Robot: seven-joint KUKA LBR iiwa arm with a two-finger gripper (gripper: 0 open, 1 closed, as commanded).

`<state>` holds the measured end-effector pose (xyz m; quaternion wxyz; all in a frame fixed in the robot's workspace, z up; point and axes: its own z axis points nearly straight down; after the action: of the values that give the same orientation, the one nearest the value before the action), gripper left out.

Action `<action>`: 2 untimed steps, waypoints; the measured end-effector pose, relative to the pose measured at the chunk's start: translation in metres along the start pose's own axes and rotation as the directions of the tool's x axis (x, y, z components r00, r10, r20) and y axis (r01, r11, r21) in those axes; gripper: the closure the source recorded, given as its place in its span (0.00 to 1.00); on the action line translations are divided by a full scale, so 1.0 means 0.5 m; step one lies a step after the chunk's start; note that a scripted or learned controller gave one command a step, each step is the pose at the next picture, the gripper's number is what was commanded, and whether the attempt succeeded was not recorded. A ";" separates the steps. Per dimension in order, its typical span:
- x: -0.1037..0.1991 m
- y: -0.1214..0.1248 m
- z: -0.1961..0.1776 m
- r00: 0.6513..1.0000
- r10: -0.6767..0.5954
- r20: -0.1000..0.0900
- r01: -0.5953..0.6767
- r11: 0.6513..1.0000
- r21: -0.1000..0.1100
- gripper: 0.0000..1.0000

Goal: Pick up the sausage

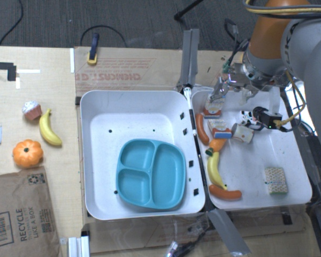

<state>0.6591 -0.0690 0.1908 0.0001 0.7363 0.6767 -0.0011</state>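
The gripper [220, 96] hangs low over the right bin's [294, 159] far left corner; how wide it stands, I cannot tell. A sausage [203, 128] lies along that bin's left wall. The left bin [96, 159] holds a blue divided plate [151, 173].

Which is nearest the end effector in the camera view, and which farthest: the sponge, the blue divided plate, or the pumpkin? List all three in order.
Measured from the end effector:
1. Sponge, right bin, near its front right corner.
2. Blue divided plate, in the left bin.
3. Pumpkin, on the bench, far left of both bins.
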 end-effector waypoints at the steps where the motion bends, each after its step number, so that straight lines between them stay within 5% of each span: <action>1: 0.045 -0.028 0.001 0.974 -0.224 -0.001 0.224 0.974 0.002 0.00; 2: 0.074 -0.087 0.002 0.971 -0.240 -0.001 0.240 0.971 0.002 0.00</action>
<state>0.6187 -0.0282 0.1900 -0.0011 0.6489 0.7609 -0.0018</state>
